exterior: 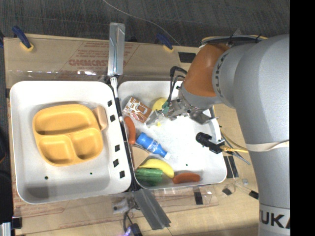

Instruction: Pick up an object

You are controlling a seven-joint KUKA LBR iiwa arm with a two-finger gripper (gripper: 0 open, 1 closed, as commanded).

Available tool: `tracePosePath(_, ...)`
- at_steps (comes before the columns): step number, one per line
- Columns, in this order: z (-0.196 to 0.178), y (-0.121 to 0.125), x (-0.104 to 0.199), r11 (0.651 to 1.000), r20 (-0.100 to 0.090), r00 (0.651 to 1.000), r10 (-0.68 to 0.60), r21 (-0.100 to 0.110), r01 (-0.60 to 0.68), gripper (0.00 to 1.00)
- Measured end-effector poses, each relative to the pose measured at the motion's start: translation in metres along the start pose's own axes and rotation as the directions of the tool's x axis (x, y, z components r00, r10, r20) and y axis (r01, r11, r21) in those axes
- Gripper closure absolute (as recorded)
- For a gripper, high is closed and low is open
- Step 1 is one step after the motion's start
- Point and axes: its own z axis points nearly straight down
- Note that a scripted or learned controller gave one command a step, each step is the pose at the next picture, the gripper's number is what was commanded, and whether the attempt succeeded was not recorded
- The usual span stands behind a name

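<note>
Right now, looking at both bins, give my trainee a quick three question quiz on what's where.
1. True or false: the yellow divided tray lies in the left bin.
2. Which lies nearest the claw? A) blue bottle B) snack packet C) green cucumber
3. Fill in: the banana rests beside the ____ cucumber.

Key: 1 true; 2 B; 3 green.

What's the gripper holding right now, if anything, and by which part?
Cannot be told. The gripper sits low in the right bin beside the snack packet and blue bottle, but nothing shows between its tips.
</note>
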Motion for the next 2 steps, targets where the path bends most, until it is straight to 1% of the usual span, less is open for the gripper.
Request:
tracePosePath(1, 0.012, 0.021, 0.026, 0.971, 0.0, 0.971, 0.241, 0.011, -0.241, 0.0)
tracePosePath(2, 0.0, 0.022, 0.027, 0.971, -0.001, 0.972, 0.237, 0.01, -0.237, 1.0)
